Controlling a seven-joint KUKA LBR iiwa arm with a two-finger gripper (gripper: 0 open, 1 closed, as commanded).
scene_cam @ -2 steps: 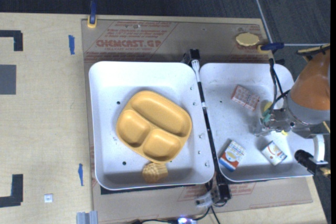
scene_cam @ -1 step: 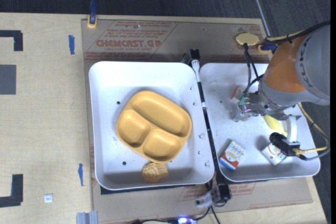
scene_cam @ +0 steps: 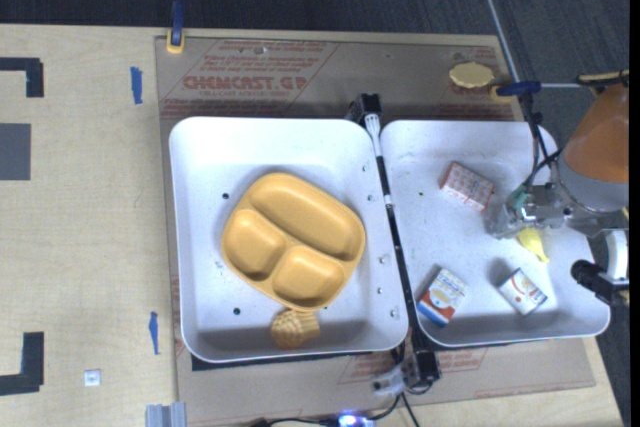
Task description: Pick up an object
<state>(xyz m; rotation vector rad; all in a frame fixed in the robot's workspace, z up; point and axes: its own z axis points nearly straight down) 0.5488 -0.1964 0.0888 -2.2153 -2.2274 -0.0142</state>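
End effector (scene_cam: 520,213) positioned over right bin (scene_cam: 420,150); finger state indeterminate. Yellow object (scene_cam: 533,243) directly beneath; pink box (scene_cam: 467,184) just to its upper left.

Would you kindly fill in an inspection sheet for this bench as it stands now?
Surface: two shallow white bins, left bin, right bin, on a brown board.
Job's things: yellow three-compartment plastic tray and tan round woven ball in the left bin; pink patterned packet, orange-blue small carton, white-orange small carton, yellow piece in the right bin.
Clutter: tan disc on the board.
Grippers: tool over the right bin, fingers unclear.
Cables: black cable beside the arm.
Surroundings: dark carpet.
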